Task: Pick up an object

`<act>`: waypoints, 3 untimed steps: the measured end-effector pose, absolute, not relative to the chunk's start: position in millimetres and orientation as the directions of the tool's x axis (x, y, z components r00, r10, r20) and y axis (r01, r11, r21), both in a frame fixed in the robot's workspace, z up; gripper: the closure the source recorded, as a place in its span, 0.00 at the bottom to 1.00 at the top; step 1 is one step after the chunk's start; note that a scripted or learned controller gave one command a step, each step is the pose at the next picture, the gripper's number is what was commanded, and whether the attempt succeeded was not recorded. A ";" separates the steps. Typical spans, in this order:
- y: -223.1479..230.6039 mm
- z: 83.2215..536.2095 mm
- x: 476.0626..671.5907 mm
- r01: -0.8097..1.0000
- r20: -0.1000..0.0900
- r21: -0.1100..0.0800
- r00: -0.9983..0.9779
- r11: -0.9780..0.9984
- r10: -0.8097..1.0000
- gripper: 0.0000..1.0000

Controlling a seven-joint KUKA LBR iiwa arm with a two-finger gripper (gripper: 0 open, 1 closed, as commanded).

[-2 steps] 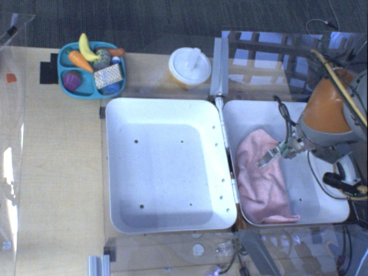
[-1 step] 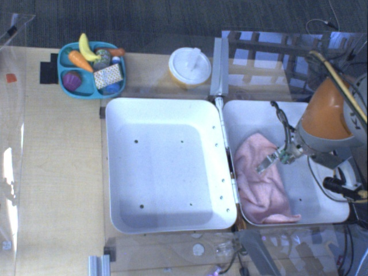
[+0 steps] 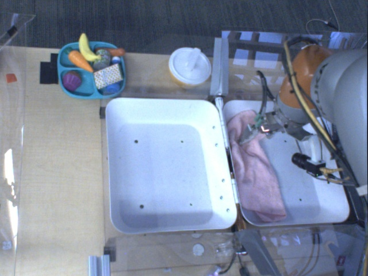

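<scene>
Gripper (image 3: 255, 129), its opening impossible to tell, meets the pink cloth (image 3: 256, 171) at centre right; loose fabric may slip free.

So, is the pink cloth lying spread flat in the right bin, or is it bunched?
Bunched. The pink cloth shows folds and lies as a long crumpled strip along the right bin's left side.

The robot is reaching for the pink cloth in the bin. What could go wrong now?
1. The pink cloth is soft and floppy, so it may slide off the tool when lifted.
2. The cloth lies against the left wall of the right bin, so it might drag over that edge and snag.
3. The tool sits at the cloth's top end, so most of the cloth may hang down and pull free.
</scene>
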State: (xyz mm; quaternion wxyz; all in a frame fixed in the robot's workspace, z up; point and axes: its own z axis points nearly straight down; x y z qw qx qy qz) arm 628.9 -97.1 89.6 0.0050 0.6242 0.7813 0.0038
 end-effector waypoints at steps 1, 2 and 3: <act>-107.3 91.2 553.1 0.931 -0.008 0.014 -0.363 0.364 0.932 0.00; -97.8 90.1 606.1 0.970 -0.006 0.014 -0.243 0.243 0.970 0.00; -90.5 88.5 668.0 0.972 -0.003 0.004 -0.236 0.236 0.972 0.00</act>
